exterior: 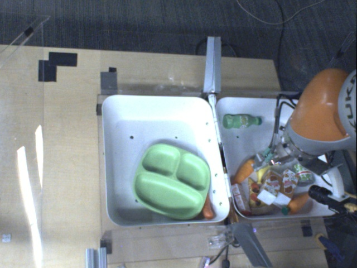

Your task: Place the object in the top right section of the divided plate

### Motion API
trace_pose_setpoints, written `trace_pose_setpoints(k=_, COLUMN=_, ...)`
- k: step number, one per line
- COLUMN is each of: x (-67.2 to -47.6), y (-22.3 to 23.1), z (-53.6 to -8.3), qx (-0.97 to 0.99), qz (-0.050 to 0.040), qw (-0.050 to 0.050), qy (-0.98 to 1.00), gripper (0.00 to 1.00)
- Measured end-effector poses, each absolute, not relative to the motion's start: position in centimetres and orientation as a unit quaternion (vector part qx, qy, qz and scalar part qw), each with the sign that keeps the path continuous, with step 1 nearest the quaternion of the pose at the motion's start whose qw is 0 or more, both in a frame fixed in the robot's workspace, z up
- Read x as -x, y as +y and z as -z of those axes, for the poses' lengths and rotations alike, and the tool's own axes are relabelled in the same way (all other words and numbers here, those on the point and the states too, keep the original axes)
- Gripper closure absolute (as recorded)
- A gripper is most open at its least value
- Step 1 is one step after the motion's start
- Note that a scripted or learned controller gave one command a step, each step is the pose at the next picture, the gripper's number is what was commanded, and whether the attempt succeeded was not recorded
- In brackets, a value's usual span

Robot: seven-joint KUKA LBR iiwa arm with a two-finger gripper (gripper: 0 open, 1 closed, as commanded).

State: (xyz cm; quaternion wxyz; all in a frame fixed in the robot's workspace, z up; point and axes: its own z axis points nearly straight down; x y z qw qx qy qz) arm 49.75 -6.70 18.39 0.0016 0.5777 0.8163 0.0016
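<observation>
Tan bench (56, 166), dark carpet (139, 10) at frame top, 2 white bins. Green divided plate (173, 180) in left bin (120, 127); gripper (273, 156) over right-bin clutter (270, 186), grip state unclear.

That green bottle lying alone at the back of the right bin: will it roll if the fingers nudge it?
Probably. The green bottle lies on its side and looks round, so a sideways nudge may roll it. It appears small and plastic, likely light and smooth.
</observation>
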Motion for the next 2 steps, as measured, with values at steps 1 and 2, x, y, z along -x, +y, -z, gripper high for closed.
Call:
trace_pose_setpoints(k=1, x=-48.8, y=-9.6, z=-10.8, qx=-0.493, qz=-0.0009, qw=0.001, qy=0.870, gripper=1.00)
trace_pose_setpoints(k=2, x=-53.9, y=-1.1, z=-18.5, qx=-0.415, qz=-0.0015, qw=0.002, qy=0.910, gripper=1.00)
